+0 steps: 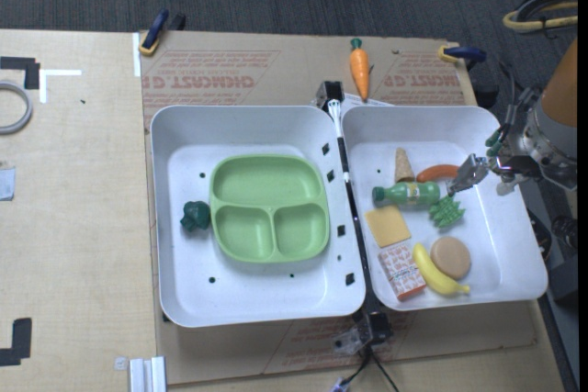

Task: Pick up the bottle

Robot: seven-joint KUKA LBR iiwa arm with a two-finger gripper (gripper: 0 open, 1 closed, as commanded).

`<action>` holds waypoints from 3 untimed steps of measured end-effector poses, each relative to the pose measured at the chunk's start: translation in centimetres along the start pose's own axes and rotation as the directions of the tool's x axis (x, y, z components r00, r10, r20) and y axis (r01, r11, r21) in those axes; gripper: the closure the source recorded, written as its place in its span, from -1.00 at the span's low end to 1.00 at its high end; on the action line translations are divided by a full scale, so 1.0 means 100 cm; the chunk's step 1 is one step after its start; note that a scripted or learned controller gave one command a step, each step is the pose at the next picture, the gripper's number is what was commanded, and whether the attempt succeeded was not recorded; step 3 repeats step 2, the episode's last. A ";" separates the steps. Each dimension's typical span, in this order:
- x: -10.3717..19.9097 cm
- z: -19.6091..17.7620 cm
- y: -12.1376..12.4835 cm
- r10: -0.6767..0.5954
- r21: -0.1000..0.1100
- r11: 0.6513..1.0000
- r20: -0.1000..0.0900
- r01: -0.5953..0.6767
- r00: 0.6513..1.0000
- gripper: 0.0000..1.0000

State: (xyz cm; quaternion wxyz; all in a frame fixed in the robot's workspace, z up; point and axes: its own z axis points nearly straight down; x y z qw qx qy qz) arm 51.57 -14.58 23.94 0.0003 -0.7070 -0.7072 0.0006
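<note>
A green bottle (407, 194) with a yellow label lies on its side in the right bin (514, 234), cap pointing left. My gripper (487, 180) hangs over the right part of that bin, just right of the bottle's base and apart from it. Its fingers are open with nothing between them. One fingertip (466, 174) is near a red sausage (436, 172) and a green leafy piece (446, 214).
Also in the right bin are a cone (404, 164), cheese slice (388, 225), small carton (401, 274), banana (439, 275) and bun (451, 257). The left bin (175, 271) holds a green divided plate (270, 208) and broccoli (194, 216). A carrot (358, 69) lies on the cardboard behind.
</note>
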 end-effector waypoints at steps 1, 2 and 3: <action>0.000 -0.009 0.000 0.001 0.000 1.000 0.001 -0.001 1.000 1.00; -0.010 0.023 -0.038 -0.411 -0.001 0.912 0.001 0.411 0.912 1.00; -0.010 0.023 -0.038 -0.411 -0.001 0.912 0.001 0.411 0.912 1.00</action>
